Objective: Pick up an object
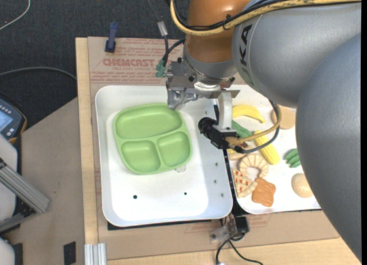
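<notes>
In the camera view, two shallow white bins are seen side by side on a brown board (129, 63) printed with red lettering. The grey arm (298, 57) is brought in from the right, and its orange band (221, 0) is seen above the far edge of the left bin (166, 203). The gripper (179, 98) is placed over the far right part of that bin, just at the far right rim of a green divided plate (152, 139). Whether the plate is touched cannot be told, and whether the gripper is open or closed cannot be told either. Nothing is seen held in it. The plate is laid flat in the far half of the left bin, with one long compartment on its far side and two smaller ones on its near side. Two small dark specks (135, 196) are seen on the bare floor of the bin, near of the plate. The right bin (287, 205) is partly covered by the arm. In it a yellow banana (249, 112) is found at the far left, and a yellow corn cob (266, 150) lies near of it. A small green pod (293, 158) is seen just to the right of the cob. A latticed tan piece (249, 172) lies at the left wall, an orange piece (264, 193) touches its near side, and a pale rounded piece (300, 184) is seen to the right of these.
</notes>
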### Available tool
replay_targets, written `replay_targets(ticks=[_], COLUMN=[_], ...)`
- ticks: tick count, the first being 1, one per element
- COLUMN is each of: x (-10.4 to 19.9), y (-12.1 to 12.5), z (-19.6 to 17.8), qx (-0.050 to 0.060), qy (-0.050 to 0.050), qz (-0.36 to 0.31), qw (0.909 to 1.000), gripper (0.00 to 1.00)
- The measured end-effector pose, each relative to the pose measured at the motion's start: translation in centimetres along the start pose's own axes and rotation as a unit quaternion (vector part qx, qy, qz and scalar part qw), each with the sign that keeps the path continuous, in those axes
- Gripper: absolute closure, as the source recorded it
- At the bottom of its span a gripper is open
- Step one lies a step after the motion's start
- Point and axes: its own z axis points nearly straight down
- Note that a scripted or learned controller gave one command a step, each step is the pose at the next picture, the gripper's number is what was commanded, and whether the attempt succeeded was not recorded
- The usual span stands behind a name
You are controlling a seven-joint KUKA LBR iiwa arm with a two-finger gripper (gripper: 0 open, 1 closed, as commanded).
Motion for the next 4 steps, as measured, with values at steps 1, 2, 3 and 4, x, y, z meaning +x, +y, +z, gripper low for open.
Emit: replay_targets(ticks=[1, 2, 3, 4], x=[6.4, 6.0, 6.1, 4.6], y=[1.1, -5.1, -3.4, -1.7], z=[4.3, 7.1, -7.6, -27.0], qx=[0.008, 0.013, -0.001, -0.002], qy=[-0.001, -0.002, 0.002, 0.002], qz=[-0.001, 0.002, 0.001, 0.001], qw=[1.0, 0.9999, 1.0, 1.0], gripper=[1.0, 1.0, 1.0, 1.0])
